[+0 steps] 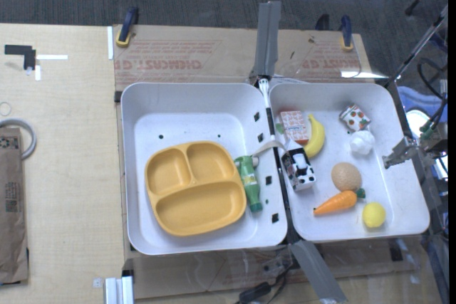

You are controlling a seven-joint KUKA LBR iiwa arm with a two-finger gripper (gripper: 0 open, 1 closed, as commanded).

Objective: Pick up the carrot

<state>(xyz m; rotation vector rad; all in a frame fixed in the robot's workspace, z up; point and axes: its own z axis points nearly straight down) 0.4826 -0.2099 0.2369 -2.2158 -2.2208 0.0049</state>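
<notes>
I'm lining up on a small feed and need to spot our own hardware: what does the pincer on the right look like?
The pincer is a small, angular piece of pale grey metal, seen over the right-hand rim of the right bin. Thin dark cables or rods run behind it toward the upper right. It is too small here to make out any markings.

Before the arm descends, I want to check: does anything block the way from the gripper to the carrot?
Nothing visible does. The gripper sits at the right bin's right wall; the carrot lies lower left, uncovered.
</notes>
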